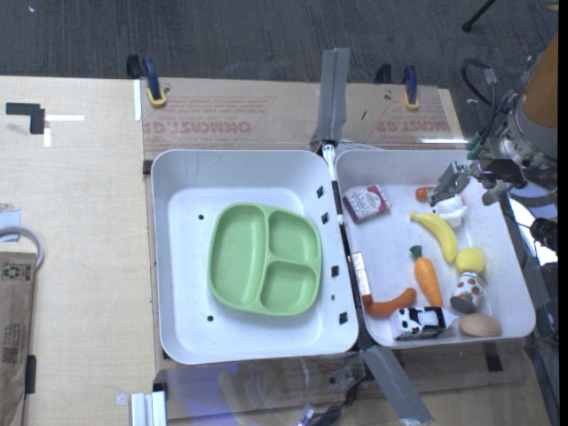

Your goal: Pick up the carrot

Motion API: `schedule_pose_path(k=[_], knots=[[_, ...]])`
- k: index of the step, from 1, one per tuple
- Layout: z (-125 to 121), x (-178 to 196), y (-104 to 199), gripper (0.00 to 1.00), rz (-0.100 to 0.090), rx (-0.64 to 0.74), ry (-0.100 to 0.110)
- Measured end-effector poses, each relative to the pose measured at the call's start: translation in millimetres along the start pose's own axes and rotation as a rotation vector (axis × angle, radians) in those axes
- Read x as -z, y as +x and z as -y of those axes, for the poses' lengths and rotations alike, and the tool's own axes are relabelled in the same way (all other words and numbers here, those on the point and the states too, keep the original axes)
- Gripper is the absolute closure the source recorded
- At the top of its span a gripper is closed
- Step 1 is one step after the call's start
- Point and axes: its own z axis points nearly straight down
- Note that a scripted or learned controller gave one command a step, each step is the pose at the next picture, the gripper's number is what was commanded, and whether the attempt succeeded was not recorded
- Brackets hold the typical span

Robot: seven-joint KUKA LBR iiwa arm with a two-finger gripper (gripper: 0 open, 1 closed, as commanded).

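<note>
Gripper (451, 185) hovers over right white bin's (519, 264) upper right corner; can't tell its state from here. Small orange carrot with green top (427, 276) lies untouched mid-bin, below yellow banana (438, 233). You've got descent, grasp and lift all left.

One fixed camera looks down at a slant from above on both white bins (169, 264).

Grey arm (532, 145), orange band, black cables.
</note>
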Motion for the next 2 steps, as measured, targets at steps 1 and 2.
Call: schedule_pose_path(k=[1, 2], knots=[[53, -115, 7, 0.0, -0.001, 0.112, 0.0], [42, -198, -32, 0.0, -0.002, -0.124, 0.0]])
